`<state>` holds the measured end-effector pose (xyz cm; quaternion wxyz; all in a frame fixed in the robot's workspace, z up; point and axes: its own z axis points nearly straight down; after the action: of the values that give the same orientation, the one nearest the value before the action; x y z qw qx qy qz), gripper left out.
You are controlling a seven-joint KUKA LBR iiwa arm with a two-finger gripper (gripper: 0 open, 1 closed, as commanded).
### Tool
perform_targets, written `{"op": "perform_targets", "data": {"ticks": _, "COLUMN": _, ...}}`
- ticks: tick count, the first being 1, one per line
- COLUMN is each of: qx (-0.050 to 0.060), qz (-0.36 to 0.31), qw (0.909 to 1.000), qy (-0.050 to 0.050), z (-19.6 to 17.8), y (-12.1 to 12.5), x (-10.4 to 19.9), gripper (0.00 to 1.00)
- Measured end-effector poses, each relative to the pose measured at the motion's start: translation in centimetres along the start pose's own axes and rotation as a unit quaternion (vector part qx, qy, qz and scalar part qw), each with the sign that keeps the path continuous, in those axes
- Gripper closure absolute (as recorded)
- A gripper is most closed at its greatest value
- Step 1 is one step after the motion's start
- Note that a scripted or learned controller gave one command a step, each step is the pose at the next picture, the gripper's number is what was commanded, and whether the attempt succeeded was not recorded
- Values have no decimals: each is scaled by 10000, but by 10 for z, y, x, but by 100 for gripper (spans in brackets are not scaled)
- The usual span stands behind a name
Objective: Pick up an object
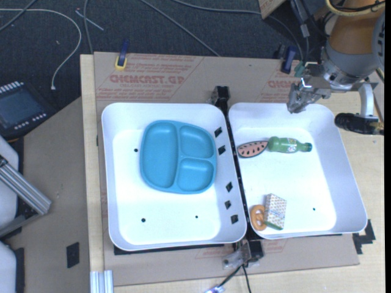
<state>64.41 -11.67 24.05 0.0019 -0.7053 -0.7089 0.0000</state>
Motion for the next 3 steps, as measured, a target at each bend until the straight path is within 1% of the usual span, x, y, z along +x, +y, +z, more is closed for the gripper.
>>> {"op": "perform_targets", "data": {"ticks": 1, "qx": 5, "qz": 10, "qw": 10000, "qy": -4, "z": 2, "y": -20, "x": 43, "gripper": 100}}
{"op": "perform_targets", "data": {"ticks": 2, "qx": 7, "qz": 9, "qw": 10000, "qy": -5, "z": 14, "y": -32, "x": 89, "gripper": 100}}
{"op": "perform_targets", "data": {"ticks": 3, "qx": 8, "qz": -5, "qw": 10000, "qy": 1, "z": 15, "y": -55, "x": 146, "gripper": 100}}
